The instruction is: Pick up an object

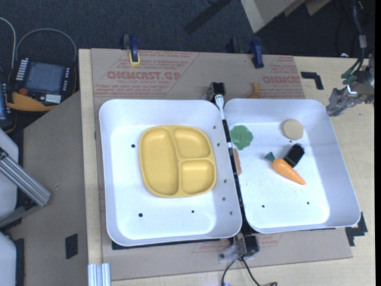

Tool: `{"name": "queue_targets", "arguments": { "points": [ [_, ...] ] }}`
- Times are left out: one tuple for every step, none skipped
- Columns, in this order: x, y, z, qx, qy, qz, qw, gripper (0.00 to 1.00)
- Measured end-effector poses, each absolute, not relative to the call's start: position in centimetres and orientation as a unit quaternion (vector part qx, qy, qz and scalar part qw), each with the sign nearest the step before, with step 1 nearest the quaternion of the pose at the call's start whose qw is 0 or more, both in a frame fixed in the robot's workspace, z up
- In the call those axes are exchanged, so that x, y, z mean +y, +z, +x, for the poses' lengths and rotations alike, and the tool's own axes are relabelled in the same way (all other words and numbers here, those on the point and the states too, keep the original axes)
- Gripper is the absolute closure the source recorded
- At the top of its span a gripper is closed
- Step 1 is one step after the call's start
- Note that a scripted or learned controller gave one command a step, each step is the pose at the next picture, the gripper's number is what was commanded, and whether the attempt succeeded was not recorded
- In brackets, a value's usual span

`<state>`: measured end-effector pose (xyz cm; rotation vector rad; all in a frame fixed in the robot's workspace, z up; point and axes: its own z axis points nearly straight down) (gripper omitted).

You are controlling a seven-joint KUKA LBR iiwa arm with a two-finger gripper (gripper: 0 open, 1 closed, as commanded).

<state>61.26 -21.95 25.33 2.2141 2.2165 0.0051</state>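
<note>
The tool [344, 98], its opening impossible to tell, is parked off the right bin [333, 213], leaving the carrot [288, 171] unobstructed for picking.

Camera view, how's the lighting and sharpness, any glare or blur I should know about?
In the camera view, light is even and bright; the right bin and left bin look near blown-out white with soft shadows at their walls. The yellow tray, carrot and green piece are reasonably sharp. The gripper at the right edge is small and slightly blurred.
</note>
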Motion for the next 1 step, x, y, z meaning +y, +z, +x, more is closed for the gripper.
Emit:
{"name": "queue_targets", "arguments": {
  "points": [
    [-15.59, 24.72, 60.69, 0.709, 0.0007, 0.705, -0.002, 1.0]
  ]
}}
